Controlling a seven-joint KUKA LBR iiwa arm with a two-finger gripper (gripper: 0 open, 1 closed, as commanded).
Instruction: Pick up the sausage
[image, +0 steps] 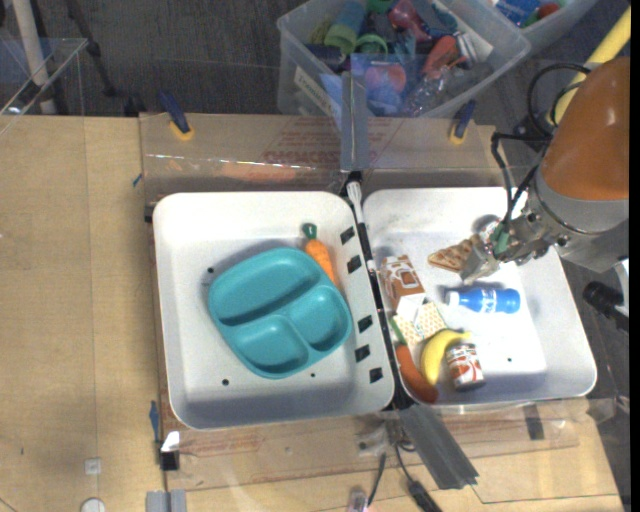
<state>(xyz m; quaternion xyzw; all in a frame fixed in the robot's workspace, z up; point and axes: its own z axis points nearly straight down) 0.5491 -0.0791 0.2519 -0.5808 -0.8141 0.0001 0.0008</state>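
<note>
Since gripper (487, 250) (open/closed: couldn't tell) hovered at 1 o'clock, well apart from sausage (412, 378) wedged under banana (437, 354) at 7, grab risked snagging banana.

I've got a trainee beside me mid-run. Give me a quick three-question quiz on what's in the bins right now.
1. True or false: the teal divided plate lies in the left bin.
2. Which item lies against the upper right edge of the teal divided plate? A) carrot B) banana C) blue bottle
3. Fill in: the gripper hovers over the ____ bin, just above the blue bottle.

Key: 1 true. 2 A. 3 right; it is over the right bin, near the toast-like piece, while the reddish sausage lies at that bin's lower left beside the banana and small can.
</note>
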